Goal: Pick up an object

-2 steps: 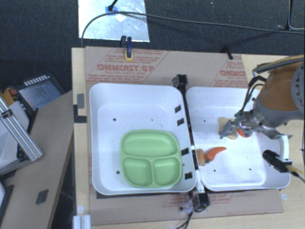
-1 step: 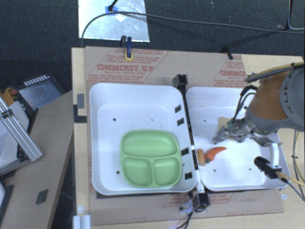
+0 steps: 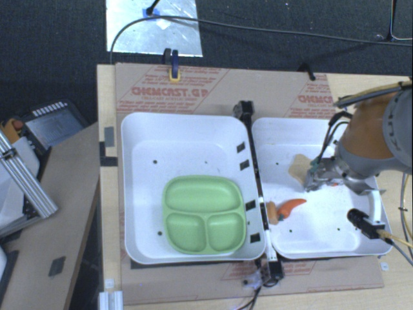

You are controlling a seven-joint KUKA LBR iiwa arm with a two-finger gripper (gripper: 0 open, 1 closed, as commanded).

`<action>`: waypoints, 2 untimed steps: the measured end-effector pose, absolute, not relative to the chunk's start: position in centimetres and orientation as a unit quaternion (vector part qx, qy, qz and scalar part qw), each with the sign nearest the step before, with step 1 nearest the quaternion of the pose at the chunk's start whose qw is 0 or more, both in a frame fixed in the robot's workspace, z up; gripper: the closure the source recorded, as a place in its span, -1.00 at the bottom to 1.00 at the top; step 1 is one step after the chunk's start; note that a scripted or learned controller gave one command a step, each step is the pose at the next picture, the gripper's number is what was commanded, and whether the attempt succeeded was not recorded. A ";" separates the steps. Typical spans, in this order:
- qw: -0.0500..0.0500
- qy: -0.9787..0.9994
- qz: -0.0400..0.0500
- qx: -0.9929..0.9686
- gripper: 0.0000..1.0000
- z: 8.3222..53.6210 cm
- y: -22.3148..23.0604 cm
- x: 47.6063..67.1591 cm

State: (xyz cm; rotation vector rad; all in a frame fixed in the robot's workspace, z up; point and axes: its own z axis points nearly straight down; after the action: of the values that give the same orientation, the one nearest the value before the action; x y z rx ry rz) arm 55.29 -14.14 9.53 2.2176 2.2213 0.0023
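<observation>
In the right bin [image 3: 322,247], an orange carrot-shaped toy [image 3: 288,206] lies near the left wall with a small brown piece at its left end. A pale tan object [image 3: 299,166] sits a little farther back. My gripper [image 3: 312,181] hangs low over the bin's middle, just right of the tan object and above and right of the orange toy. The arm's body hides its tips.
The left bin [image 3: 139,141] holds a green three-compartment plate [image 3: 203,213] at its front. A black divider strip [image 3: 253,173] runs between the bins. Cardboard lies under both bins. The bench edge and grey equipment stand at far left.
</observation>
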 end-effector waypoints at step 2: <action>0.003 0.709 0.002 0.706 1.00 18.7 -14.2 54.8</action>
State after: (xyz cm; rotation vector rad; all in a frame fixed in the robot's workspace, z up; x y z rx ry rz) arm 54.78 -14.16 18.66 2.2131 2.2221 0.0056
